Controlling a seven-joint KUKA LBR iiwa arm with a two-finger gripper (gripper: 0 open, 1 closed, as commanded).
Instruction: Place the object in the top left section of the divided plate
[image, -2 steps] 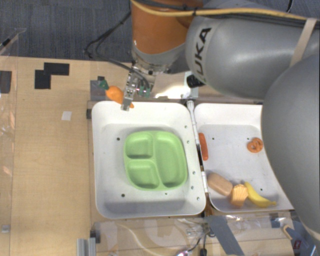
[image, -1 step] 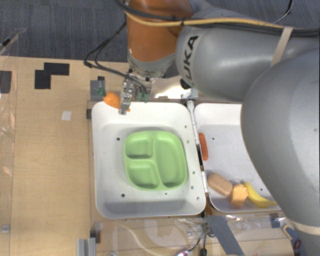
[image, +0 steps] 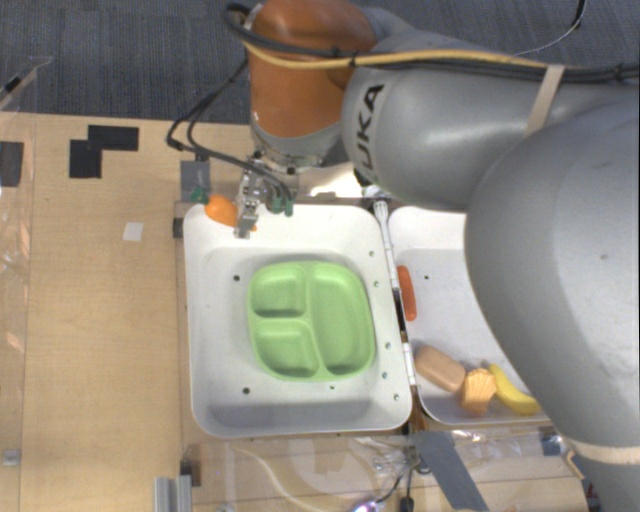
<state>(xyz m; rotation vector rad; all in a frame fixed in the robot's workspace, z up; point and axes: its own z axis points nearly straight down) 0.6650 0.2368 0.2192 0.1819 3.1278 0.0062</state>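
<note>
At the far left corner of the left bin (image: 200, 300), the small orange object (image: 219, 210) sits just beside the gripper (image: 247, 215), whose 2 fingers hang apart with nothing between them, and it looks light, smooth and slippery, so pinch its round middle.

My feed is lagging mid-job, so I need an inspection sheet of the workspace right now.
Surface: wooden bench bearing two white bins.
Job's things: green divided plate in left bin; orange object at that bin's far left corner.
Clutter: right bin holds a red stick, tan block, yellow pieces.
Gripper: gripper beside the orange object.
Cables: black cable on arm.
Surroundings: grey carpet.
</note>
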